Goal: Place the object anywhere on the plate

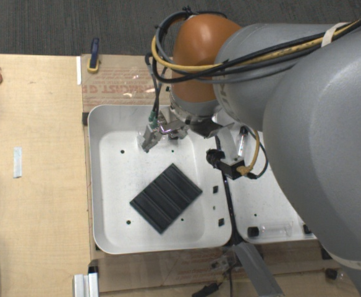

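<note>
Near the back edge of the left white bin (100, 184), one two-finger gripper (149, 142) is hanging low over the floor, toward the back-left corner; whether its fingers are open or shut I cannot tell, and nothing is showing between them. One black ridged plate (166, 198) is lying flat and turned at an angle at the middle of that bin's floor, apart from the gripper. One grey arm (292, 104) with an orange band (200, 45) is covering much of the second bin (273, 218).

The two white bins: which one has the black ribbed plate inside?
The left bin, which the gripper hangs over; the black ribbed plate lies on its floor. The right bin sits mostly under the arm.
</note>
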